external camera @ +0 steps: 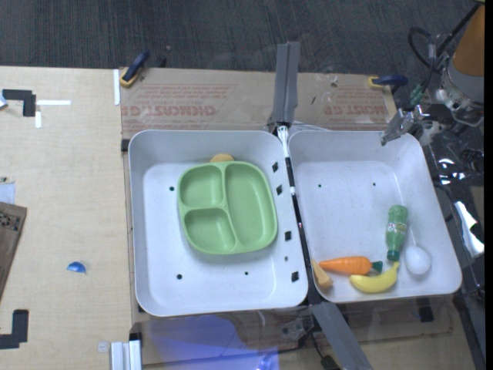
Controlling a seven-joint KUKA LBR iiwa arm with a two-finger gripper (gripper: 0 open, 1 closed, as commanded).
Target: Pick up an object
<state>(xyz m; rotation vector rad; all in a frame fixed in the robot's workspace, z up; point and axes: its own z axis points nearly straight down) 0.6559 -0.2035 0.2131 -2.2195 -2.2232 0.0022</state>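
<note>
Objects for picking lie clustered in the near corner of the right shallow white plastic bin: a yellow plastic banana at the near wall, an orange plastic carrot just beside it toward the bin divider, a small tan piece at the carrot's near end, a white egg-shaped ball on the banana's other side, and a green plastic bottle lying just behind the banana and ball. Whether these pieces touch one another cannot be resolved.

Left shallow white plastic bin holds a pale green three-compartment plate, with a small yellow-orange item showing at its far edge, mostly hidden.

Far right: the claw hangs at the far corner of the right bin, near the rim, well apart from the cluster. Fingers too small and cluttered to read; open or closed state cannot be told. Nothing is visibly held.

Judged step: approach, no grasp yet made. Next move calls for travel toward the near end of the bin, then descent on one piece. The bottle looks the easiest target, being the least crowded; banana and carrot sit close to the wall, which could block a finger.
</note>
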